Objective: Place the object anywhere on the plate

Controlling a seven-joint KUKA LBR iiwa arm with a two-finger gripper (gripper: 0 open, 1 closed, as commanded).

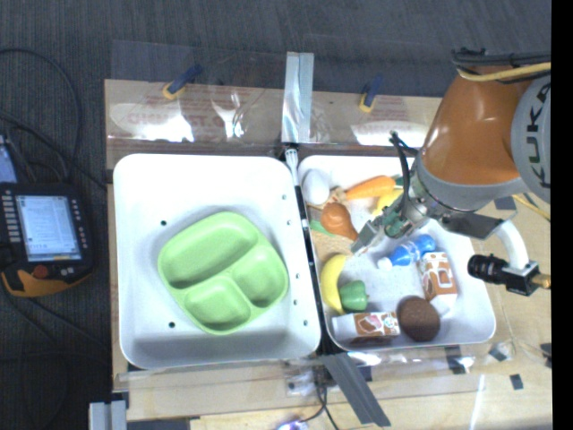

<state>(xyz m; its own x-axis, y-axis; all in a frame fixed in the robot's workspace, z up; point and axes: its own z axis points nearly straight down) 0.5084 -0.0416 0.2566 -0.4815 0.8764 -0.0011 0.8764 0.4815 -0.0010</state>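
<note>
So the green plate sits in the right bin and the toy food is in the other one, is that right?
Not quite. The camera view shows the green plate in the left bin; the toy food, such as the banana, lies in the right bin.

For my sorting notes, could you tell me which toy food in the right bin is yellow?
The banana, curved along the right bin's left wall, above the green pepper.
</note>
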